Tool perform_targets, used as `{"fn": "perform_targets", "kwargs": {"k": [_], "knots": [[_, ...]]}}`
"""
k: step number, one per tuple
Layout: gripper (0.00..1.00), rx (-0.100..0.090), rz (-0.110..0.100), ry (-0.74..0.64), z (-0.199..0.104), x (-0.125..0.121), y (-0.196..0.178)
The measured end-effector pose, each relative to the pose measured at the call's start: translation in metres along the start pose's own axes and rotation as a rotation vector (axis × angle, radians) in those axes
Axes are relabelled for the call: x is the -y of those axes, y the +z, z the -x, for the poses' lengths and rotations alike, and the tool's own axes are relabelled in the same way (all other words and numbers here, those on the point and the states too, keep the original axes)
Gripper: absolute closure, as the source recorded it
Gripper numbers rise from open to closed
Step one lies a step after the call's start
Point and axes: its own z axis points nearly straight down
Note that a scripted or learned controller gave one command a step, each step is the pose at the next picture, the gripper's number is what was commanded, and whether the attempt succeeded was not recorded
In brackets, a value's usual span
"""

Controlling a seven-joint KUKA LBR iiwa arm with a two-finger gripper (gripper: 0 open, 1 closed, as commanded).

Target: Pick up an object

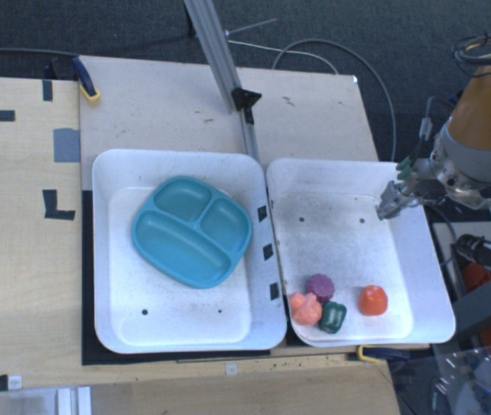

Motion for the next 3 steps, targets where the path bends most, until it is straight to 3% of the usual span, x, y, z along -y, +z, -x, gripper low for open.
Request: {"fn": "perform_targets", "kwargs": {"k": [1,3], "knots": [[1.00,-0.003,-0.006,-0.005,-0.060,-0.010,0.010],[1.00,-0.003,-0.008,-0.004,-0.161,-0.004,0.034]]}}
